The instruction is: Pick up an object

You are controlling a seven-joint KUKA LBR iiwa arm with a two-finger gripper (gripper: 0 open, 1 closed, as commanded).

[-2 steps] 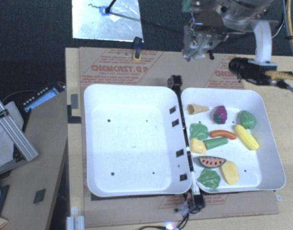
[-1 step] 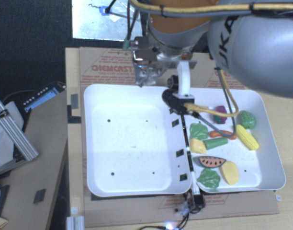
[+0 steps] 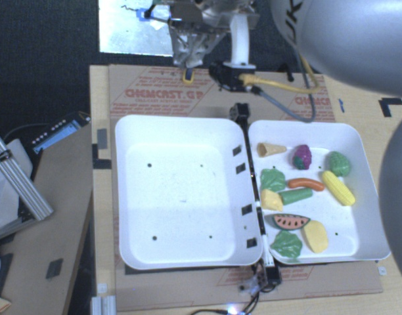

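Toys all sit in the right-hand shallow white plastic bin (image 3: 368, 176), so I'd pick there: yellow plastic corn cob (image 3: 338, 188) near its right wall looks easiest. My gripper (image 3: 189, 56) hangs beyond the bins' far edge; can't tell if it's open.

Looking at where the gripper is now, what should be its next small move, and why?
Probably the gripper should travel toward the right bin before it descends. It hangs beyond the far edge of both bins, over the cardboard, and all the toy foods, such as the corn and watermelon slice, lie there.
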